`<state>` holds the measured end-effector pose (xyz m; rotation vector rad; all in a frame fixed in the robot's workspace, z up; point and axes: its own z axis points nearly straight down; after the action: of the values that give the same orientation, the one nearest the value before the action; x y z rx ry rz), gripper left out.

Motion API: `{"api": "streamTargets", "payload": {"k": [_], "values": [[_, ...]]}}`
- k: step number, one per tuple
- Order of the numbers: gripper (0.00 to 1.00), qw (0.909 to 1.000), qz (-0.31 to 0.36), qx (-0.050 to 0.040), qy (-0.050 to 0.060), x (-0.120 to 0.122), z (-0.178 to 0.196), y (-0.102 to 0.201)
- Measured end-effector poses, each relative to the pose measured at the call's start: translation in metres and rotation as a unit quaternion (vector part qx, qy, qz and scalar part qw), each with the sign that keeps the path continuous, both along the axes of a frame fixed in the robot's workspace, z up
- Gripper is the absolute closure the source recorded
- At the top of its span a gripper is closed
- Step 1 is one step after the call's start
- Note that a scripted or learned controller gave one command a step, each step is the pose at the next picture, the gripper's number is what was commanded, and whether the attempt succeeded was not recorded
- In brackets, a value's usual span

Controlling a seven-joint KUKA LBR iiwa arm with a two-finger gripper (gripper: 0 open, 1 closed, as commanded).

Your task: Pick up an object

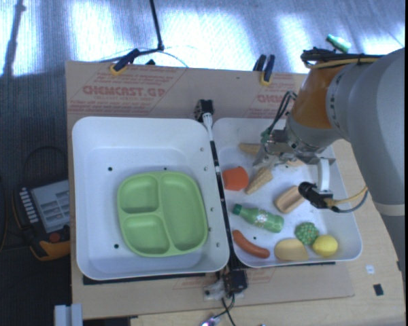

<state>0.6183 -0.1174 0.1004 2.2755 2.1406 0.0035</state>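
- Two white bins sit side by side on the bench; the left bin [88, 155] carries a green divided plate [162, 212].
- Over the right bin [350, 246], the gripper [280, 156] hangs low at the bin's upper middle; whether anything sits between its fingers cannot be told.
- Just beside it lies a cone-shaped toy [260, 179], near an orange piece [235, 177].
- Nearer the front: green bottle [258, 217], sausage [250, 244], bread roll [287, 199], potato [291, 249], lemon [325, 244], broccoli [307, 233].
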Motion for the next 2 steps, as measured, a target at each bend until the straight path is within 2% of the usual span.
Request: {"api": "streamTargets", "payload": {"k": [1,2], "values": [[1.00,1.0000,0.000,0.0050,0.006,-0.0372,0.1163,0.0389],[0.00,1.0000,0.000,0.0050,0.007,-0.0378,0.1154,0.0388]]}}
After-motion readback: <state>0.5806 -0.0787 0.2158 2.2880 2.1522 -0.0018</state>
